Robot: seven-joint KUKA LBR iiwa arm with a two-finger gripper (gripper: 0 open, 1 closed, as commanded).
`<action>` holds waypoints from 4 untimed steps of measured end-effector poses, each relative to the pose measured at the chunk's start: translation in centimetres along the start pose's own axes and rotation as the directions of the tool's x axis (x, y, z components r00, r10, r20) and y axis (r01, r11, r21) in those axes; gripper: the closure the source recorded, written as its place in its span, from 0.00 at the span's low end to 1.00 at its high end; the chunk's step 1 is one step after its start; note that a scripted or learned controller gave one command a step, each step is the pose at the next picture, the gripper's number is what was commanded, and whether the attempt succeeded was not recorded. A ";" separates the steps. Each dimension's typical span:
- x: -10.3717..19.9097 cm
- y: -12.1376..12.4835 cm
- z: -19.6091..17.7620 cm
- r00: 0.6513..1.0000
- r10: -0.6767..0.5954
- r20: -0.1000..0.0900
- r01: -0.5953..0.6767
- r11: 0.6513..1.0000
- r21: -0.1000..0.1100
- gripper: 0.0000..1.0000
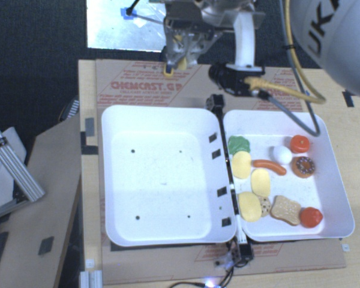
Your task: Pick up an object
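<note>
Currently the gripper (179, 57) hangs above the bench beyond the left bin (117, 125); whether it is open or closed cannot be determined. The right bin (333, 185) contains small toy foods: a green leaf (239, 143), three yellow pieces (242, 164), a sausage (269, 167), a white ball (282, 154), a donut (303, 166), toast (285, 209) and two red tomatoes (300, 143).

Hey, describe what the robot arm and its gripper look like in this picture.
The arm is a bulky, rounded light-grey shell with large dark lettering on its side. The gripper hangs from a dark metal block and has yellowish tips. A yellow cable and a grey cable run from a black fitting beside a white bracket.
</note>
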State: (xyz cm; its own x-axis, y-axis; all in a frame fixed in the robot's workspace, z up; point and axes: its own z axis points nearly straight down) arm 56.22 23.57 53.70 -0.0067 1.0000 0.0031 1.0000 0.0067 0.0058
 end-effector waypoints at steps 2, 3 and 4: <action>-3.2 10.7 0.3 1.000 0.007 0.003 -0.007 1.000 0.003 1.00; -1.9 10.6 0.2 1.000 0.003 0.003 -0.003 1.000 0.003 1.00; -8.7 10.5 7.5 1.000 0.011 0.006 -0.012 1.000 0.012 1.00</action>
State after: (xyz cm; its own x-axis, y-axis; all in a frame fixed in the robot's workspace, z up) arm 66.87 15.01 46.23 0.0048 1.0000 -0.0030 1.0000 -0.0048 -0.0062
